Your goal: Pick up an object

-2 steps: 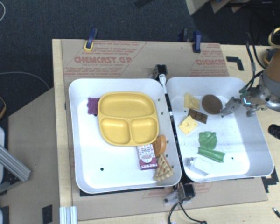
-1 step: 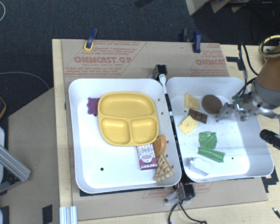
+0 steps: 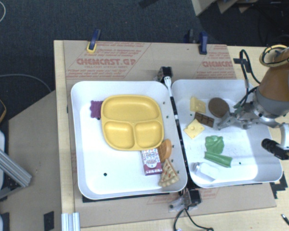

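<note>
My gripper [image 3: 227, 121] reaches in from the right, low over the right bin [image 3: 265, 170]. It is just right of a brown round piece [image 3: 217, 107] and a dark brown bar [image 3: 203, 120]. Nothing shows held in it. Also in this bin are a pale yellow wedge [image 3: 197, 103], a yellow slice with holes [image 3: 194, 128], a green leafy toy [image 3: 214, 142], a green stick [image 3: 218, 159] and a white piece [image 3: 205, 172].
The left bin [image 3: 86, 143] holds a yellow divided plate [image 3: 132, 121], a purple piece [image 3: 96, 109], a red packet [image 3: 151, 161], an orange-brown roll [image 3: 165, 149] and a waffle cone [image 3: 168, 173]. The ridge between the bins [image 3: 176, 129] runs down the middle. A black part of the arm [image 3: 277, 149] overhangs the right bin's edge.
</note>
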